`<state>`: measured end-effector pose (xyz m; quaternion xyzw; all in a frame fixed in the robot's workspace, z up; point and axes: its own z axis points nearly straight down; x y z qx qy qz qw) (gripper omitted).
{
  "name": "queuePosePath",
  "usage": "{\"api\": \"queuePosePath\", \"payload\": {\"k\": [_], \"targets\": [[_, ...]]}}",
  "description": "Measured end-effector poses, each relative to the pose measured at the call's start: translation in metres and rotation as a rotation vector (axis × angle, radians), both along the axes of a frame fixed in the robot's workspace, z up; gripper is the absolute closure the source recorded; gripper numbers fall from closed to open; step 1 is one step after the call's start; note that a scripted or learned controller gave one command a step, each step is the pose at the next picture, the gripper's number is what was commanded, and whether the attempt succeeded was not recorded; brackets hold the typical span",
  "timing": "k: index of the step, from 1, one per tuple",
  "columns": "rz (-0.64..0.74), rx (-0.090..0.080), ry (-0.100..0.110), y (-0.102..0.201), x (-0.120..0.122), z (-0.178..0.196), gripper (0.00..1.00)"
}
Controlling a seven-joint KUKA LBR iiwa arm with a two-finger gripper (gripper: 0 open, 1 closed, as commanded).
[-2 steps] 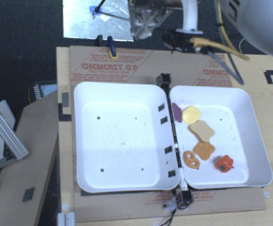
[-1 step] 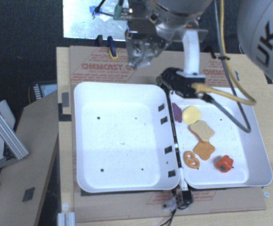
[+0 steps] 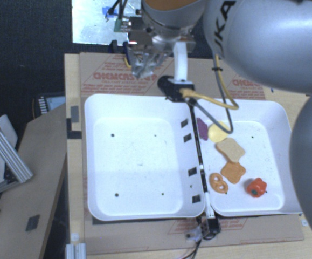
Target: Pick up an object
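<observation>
The right bin (image 3: 271, 112) holds several small toy foods. A purple piece (image 3: 201, 127) and a yellow piece (image 3: 217, 133) lie by the divider. Nearer the front are a tan bread slice (image 3: 230, 150), an orange-brown piece (image 3: 233, 171), a pretzel (image 3: 218, 183) and a red pepper-like toy (image 3: 256, 187). My gripper (image 3: 144, 68) hangs high over the cardboard behind the left bin's back edge, well away from the toys. I see nothing clearly held in it.
The left bin (image 3: 96, 144) sits beside the right one, with a black-clipped divider (image 3: 196, 150) between them. A yellow cable (image 3: 215, 104) and a black fitting (image 3: 172, 88) hang over the right bin's back left corner. The arm's grey body covers the upper right.
</observation>
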<state>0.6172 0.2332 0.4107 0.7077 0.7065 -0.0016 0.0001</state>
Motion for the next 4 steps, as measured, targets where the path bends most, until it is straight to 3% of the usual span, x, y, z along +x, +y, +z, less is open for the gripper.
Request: {"api": "queuePosePath", "payload": {"k": [1, 2, 3, 4], "targets": [[0.001, 0.008, -0.018, -0.037, -0.041, 0.134, 1.0], [0.0, 0.005, -0.004, -0.083, -0.134, 0.125, 1.0], [0.008, 0.004, -0.005, -0.043, -0.111, 0.124, 1.0], [0.002, 0.003, -0.005, -0.047, -0.084, 0.124, 1.0]]}}
